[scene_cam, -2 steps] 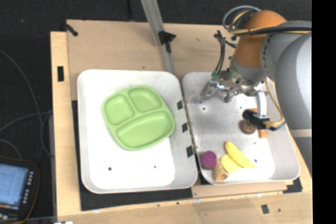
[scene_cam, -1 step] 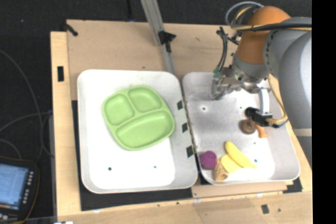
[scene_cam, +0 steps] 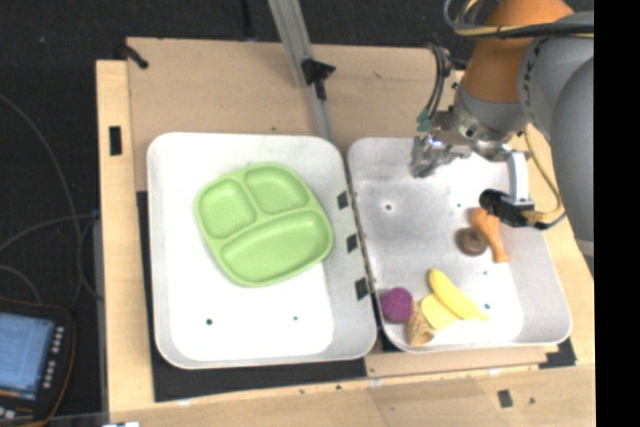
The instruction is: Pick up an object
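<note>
Reaching in from the upper right of the frame, the arm (scene_cam: pixel 520 45) holds its gripper (scene_cam: pixel 430 155) above the right bin (scene_cam: pixel 400 215); nothing is picked up yet, and whether its jaws are apart is unclear. Left of centre lies the green divided plate (scene_cam: pixel 265 225). Lower right lie the banana (scene_cam: pixel 455 296), carrot (scene_cam: pixel 492 233) and purple ball (scene_cam: pixel 397 303), all untouched

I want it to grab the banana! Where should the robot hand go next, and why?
Probably toward the front of the right bin. The gripper hangs near the bin's back edge, apart from the banana, which lies near the front by the purple toy.
</note>
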`<state>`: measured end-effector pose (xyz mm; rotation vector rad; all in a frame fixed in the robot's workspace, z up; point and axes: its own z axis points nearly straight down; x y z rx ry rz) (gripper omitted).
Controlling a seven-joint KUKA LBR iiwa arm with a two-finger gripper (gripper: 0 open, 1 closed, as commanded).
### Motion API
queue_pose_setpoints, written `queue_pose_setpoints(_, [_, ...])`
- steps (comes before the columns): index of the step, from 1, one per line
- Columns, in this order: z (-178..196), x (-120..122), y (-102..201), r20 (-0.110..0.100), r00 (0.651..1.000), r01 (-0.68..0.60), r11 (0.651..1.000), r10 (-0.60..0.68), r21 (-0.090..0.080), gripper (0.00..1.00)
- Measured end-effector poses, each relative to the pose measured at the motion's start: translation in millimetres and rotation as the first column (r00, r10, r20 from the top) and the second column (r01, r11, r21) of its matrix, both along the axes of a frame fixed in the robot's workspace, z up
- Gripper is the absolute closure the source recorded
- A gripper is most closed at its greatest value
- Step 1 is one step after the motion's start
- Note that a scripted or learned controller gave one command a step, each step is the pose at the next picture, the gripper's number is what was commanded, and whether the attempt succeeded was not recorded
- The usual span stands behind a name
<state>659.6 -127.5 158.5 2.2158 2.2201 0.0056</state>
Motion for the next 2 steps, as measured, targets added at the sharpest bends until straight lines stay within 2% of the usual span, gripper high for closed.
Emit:
queue_pose_setpoints(1, [55.1, 1.6, -1.7, 0.001, 1.0, -0.001, 1.0, 0.001, -0.001, 1.0])
queue_pose_setpoints(2, [70.8, -15.1, 47.8, -0.004, 1.0, -0.004, 1.0, 0.004, 0.002, 1.0])
